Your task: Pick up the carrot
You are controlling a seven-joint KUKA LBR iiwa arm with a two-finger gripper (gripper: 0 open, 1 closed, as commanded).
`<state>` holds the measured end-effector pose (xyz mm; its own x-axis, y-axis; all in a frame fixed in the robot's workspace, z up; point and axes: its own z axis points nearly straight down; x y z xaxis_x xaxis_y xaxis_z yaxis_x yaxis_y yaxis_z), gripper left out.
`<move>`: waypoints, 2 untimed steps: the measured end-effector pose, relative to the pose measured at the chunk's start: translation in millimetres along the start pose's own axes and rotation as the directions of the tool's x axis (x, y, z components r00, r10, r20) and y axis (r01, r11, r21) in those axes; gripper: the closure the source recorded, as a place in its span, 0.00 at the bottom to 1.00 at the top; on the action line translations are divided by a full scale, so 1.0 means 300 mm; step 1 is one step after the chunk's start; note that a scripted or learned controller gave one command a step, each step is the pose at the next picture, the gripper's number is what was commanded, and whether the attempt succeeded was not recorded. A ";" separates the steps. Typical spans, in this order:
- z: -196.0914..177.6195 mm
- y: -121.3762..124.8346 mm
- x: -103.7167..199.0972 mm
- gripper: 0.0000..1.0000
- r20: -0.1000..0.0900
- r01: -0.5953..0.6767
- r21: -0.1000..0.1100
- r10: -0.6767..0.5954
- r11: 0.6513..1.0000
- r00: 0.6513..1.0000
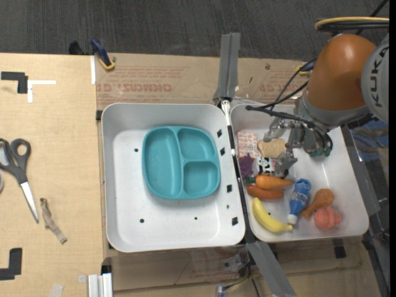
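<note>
A: Starting at the left, what's there?

B: A pair of grey-handled metal scissors (pixel 18 172) on the wooden bench (pixel 55 135). Then the left white plastic bin (pixel 117 228), holding a teal three-compartment plate (pixel 182 162).

A: And the carrot?

B: In the right white plastic bin (pixel 346 159), near its left wall: an orange tapered carrot (pixel 272 182) lying roughly crosswise, touching a second orange piece (pixel 265 193) just below it. A yellow toy banana (pixel 268 216) lies nearer, a blue-and-white bottle (pixel 299 199) to the right, then an orange drumstick-shaped toy (pixel 319 200) and a pink round toy (pixel 328 218).

A: Where's the arm?

B: The metal two-finger gripper (pixel 281 159) hangs just above the carrot's far side, beside a tan biscuit-like piece (pixel 272 147). I can't tell how it is set; nothing is visibly grasped.

A: So which step?

B: I'd judge it the approach. Next calls for lowering squarely over the carrot's middle without catching its crowded neighbours.
</note>
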<state>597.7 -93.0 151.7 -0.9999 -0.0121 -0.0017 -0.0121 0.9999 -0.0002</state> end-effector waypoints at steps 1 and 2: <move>0.145 -0.045 0.293 0.00 0.044 0.022 0.007 -0.022 1.000 0.999; 0.149 -0.004 0.278 0.00 0.030 -0.267 -0.002 0.267 0.964 0.963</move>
<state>514.2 -95.2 107.0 -0.9665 0.2549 -0.0312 0.2550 0.9669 0.0027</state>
